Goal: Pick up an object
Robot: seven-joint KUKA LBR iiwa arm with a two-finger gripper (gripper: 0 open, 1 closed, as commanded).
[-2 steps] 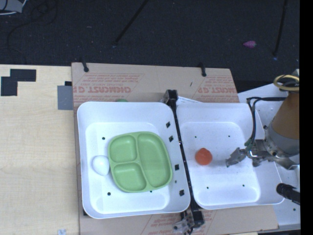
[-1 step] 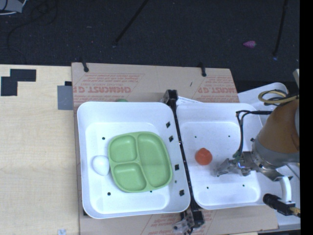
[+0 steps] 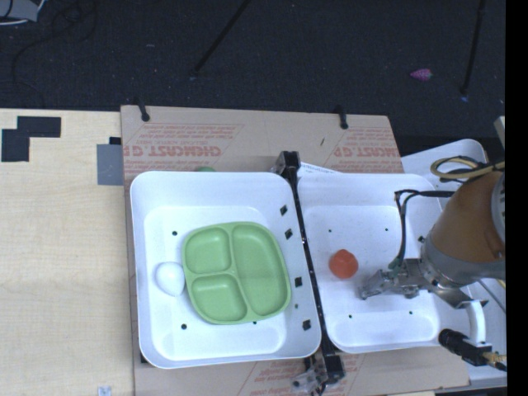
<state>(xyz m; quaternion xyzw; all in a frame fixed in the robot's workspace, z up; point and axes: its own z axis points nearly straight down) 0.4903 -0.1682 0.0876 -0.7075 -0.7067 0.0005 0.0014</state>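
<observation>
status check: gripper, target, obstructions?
Gripper low in right bin, nothing visibly held. Orange ball just left of it, apart. Green divided plate and white egg-shaped object in left bin. Path to ball open.

Even overhead light is falling on my worktop, and the two white bins are showing bright, nearly washed out along their rims. The far floor is lying dark and grainy. Shadows are staying soft and short. The whole picture is looking slightly blurred, fine detail smearing.
</observation>
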